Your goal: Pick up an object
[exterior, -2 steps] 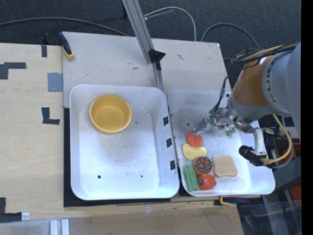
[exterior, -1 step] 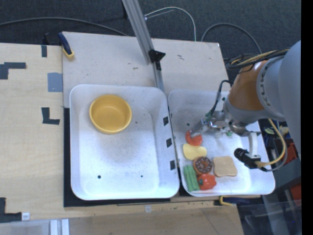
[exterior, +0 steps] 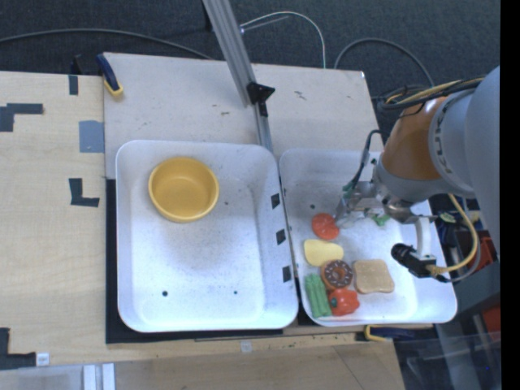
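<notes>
My gripper [exterior: 345,212] hangs low in the right bin [exterior: 301,169], just right of and above a red tomato-like piece [exterior: 324,227]. Below that lie a yellow piece [exterior: 322,253], a brown round doughnut-like piece [exterior: 336,274], a slice of toast [exterior: 374,276], a green strip [exterior: 316,294] and another red piece [exterior: 344,301]. A small green item [exterior: 379,216] peeks out beside the wrist. No object shows between the fingers.
A yellow bowl [exterior: 184,188] stands in the upper left of the left bin [exterior: 130,299]. A slanted metal pole [exterior: 231,39] rises behind the bins. Cables trail at the right by the arm.
</notes>
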Controlling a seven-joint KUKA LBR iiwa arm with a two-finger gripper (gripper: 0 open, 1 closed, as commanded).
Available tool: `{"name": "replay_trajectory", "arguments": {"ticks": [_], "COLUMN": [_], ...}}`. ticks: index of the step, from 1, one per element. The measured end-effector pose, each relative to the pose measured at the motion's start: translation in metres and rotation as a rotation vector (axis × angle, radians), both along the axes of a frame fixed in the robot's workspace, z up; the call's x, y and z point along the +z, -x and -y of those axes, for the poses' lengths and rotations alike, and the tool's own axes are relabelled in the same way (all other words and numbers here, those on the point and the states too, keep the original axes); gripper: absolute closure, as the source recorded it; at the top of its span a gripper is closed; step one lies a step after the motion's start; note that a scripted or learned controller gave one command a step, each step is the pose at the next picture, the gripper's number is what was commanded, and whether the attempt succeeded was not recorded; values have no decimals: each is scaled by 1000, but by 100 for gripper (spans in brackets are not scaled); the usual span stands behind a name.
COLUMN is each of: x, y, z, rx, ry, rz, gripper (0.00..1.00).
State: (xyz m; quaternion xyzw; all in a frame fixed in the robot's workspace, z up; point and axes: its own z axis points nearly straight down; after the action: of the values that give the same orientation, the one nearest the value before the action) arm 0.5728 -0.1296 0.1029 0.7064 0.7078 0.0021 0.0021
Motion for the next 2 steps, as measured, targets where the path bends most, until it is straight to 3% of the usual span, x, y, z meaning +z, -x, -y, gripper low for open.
{"name": "replay_trajectory", "arguments": {"ticks": [2], "x": [102], "y": [0], "z": [10], "rx": [0], "ry": [1], "rz": [-2], "gripper": [100]}}
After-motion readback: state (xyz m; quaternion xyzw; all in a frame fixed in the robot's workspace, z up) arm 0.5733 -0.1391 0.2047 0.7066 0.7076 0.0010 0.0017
